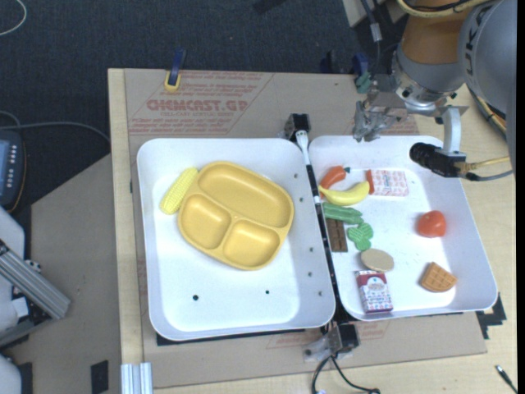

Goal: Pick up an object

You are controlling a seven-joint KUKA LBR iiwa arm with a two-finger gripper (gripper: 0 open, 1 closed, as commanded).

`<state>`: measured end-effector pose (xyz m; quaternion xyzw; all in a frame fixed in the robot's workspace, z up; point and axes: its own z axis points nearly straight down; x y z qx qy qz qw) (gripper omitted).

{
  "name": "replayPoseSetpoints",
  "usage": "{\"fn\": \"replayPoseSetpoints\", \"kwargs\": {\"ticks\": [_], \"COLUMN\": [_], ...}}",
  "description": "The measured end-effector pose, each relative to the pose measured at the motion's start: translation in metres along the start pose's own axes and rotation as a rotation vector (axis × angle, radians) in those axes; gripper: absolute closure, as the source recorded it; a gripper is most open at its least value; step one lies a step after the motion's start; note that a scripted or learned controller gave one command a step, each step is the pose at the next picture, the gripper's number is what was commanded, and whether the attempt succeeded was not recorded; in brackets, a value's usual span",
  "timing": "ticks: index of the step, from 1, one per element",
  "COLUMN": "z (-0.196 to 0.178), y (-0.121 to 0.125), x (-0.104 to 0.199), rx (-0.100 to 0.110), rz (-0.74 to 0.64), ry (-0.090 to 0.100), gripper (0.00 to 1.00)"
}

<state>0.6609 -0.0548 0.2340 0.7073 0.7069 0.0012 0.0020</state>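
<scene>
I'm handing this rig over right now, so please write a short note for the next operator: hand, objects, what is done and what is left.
Hand: hovering above the far edge of the right white bin, nothing between its fingers; open or shut cannot be told.
Right bin holds: yellow toy banana, red round tomato, small red-and-white carton, white-and-red packet, tan waffle piece, green toy vegetables.
Left white bin holds: yellow divided plastic tray, yellow toy corn cob.
Done: no object is lifted.
Left: descend, grasp one object, lift it.
</scene>
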Motion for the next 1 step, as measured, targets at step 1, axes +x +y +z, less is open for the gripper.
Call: {"fn": "replayPoseSetpoints", "kwargs": {"ticks": [1], "z": [0.0028], "y": [0.0026], "x": [0.0120], "rx": [0.002], "rz": [-0.002], "ry": [0.000], "gripper": [1.00]}}
